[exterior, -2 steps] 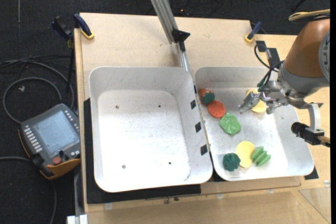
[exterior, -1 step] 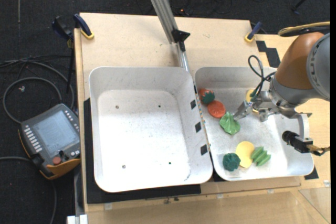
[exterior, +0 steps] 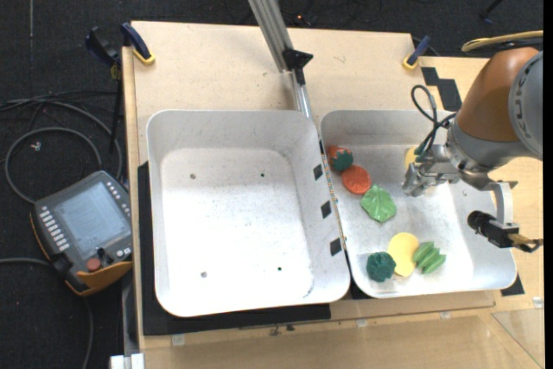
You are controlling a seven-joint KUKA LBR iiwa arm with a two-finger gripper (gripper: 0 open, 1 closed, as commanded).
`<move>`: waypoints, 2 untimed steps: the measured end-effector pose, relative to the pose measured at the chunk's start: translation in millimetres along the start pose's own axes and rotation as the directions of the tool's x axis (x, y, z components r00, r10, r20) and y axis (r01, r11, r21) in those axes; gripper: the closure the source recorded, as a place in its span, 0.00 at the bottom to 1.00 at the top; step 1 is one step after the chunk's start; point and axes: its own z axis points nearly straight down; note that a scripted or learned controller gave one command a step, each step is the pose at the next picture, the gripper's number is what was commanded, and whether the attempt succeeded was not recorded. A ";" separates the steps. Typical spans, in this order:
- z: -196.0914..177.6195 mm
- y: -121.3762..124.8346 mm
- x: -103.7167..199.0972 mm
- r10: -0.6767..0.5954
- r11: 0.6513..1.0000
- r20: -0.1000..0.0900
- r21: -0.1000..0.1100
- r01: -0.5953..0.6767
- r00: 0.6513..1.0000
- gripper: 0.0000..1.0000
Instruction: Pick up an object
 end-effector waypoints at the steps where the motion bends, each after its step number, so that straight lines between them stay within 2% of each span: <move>1: -63.4 2.0 3.4 -0.003 1.000 0.001 -0.004 0.003 1.000 1.00; 2: -109.3 2.7 -4.0 -0.003 1.000 0.002 -0.004 0.003 1.000 1.00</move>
